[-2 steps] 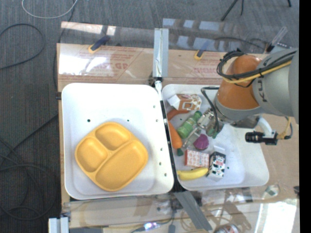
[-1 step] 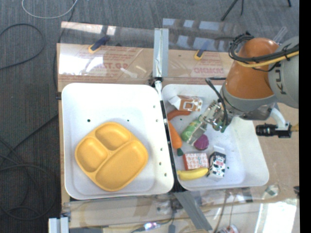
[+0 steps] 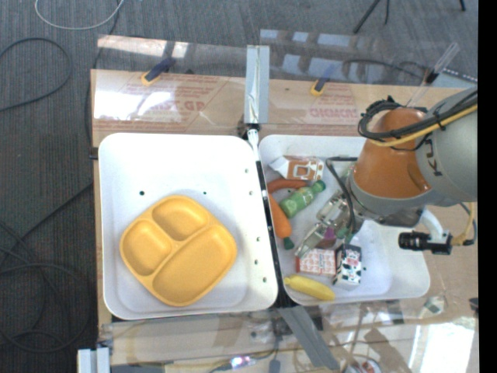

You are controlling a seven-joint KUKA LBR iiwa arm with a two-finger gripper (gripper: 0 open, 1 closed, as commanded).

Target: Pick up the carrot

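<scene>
Carrot [image 3: 280,219] lay against the right bin's [image 3: 404,282] left wall, long axis running up-down in the camera view, green tip toward the near side. Gripper [image 3: 332,222] hovered just right of it over the clutter; its grip state could not be told. Carrot lay left of the gripper.

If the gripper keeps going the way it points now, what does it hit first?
The gripper points down and left into the right bin. Most likely it meets the carrot first, though the depth is unclear.
</scene>
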